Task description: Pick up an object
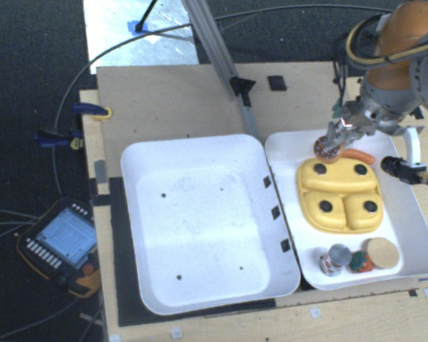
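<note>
Reaching in from the right, the grey arm with an orange band [403, 31] sets its two-finger gripper [335, 138] low over the far edge of the right white bin [419, 223]. Finger state: cannot tell. Under the tip lies a small brownish object [324, 148], blurred, touching the far edge of the yellow plastic compartment tray with four dark dots [341, 194]. An orange carrot-shaped piece [360, 155] lies along that same edge. Near corner of this bin: a grey rounded piece [339, 253], a red-and-green piece [362, 263], a tan disc [383, 251]. Left white bin [204, 227] sits alongside.
</note>
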You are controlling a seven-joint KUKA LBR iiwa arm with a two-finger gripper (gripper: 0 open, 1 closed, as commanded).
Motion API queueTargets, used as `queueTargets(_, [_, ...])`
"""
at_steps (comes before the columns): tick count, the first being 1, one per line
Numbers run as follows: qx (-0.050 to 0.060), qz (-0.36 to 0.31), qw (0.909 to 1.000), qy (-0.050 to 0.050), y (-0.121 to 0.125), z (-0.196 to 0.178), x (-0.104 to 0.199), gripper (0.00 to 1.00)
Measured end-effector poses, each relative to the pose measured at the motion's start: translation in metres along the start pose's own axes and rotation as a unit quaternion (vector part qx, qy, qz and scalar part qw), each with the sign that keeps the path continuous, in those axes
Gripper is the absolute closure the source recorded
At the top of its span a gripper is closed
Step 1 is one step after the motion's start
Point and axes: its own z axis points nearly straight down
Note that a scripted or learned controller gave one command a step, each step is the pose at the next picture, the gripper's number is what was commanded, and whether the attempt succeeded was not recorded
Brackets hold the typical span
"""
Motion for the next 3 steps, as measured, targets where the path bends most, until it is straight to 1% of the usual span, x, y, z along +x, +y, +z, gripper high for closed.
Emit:
queueTargets(1, [-0.001,-0.001,1.0,0.0,0.002,-0.054,0.0,1.0])
queueTargets(2, [0.002,-0.003,1.0,0.001,0.004,-0.051,0.06,1.0])
queueTargets(3, [0.002,-0.003,1.0,0.002,-0.006,-0.06,0.11,1.0])
